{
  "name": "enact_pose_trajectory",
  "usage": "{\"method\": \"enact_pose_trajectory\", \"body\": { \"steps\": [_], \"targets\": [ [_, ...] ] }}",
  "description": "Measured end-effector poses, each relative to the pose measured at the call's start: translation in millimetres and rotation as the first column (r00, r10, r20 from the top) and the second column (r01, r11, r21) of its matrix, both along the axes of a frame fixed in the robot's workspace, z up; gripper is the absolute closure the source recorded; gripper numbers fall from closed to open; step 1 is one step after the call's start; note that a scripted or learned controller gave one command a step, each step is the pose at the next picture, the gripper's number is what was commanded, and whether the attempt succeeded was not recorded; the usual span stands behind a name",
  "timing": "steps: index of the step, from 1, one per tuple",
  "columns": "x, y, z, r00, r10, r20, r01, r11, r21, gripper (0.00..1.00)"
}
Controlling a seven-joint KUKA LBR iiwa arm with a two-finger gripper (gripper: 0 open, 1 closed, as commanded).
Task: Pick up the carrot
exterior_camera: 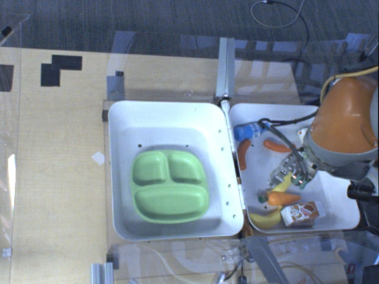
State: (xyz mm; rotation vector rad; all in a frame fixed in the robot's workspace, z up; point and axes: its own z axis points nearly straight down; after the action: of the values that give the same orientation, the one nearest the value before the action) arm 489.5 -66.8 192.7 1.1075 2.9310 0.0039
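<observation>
The carrot point(284, 199) is orange with a small green top and lies on its side near the front of the right bin point(337, 220). My gripper point(289, 174) hangs just above and behind it, at the end of the grey arm with the orange band point(346, 120). A small yellow piece point(282, 186) shows between the gripper and the carrot; I cannot tell whether it is touched.
Around the carrot lie a banana point(265, 219) at the front, a brown and white carton point(301, 213), an orange stick point(276, 146), a reddish sausage point(242, 154) and a blue object point(245, 131). The left bin point(121, 158) holds a green divided plate point(170, 185).
</observation>
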Motion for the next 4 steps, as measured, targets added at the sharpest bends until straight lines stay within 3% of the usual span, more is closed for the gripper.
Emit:
{"method": "enact_pose_trajectory", "body": {
  "steps": [1, 2, 3, 4],
  "targets": [
    [-0.9, -36.9, 18.3, 1.000, -0.009, -0.001, 0.009, 1.000, -0.001, 1.00],
    [4.6, -114.5, 107.4, 1.000, -0.031, 0.002, 0.031, 1.000, -0.003, 1.00],
    [70.9, -138.5, 115.4, 0.988, -0.156, 0.001, 0.156, 0.988, -0.001, 1.00],
    [131.6, -137.2, 16.8, 0.999, 0.040, -0.001, -0.040, 0.999, -0.001, 1.00]
  ]
}}
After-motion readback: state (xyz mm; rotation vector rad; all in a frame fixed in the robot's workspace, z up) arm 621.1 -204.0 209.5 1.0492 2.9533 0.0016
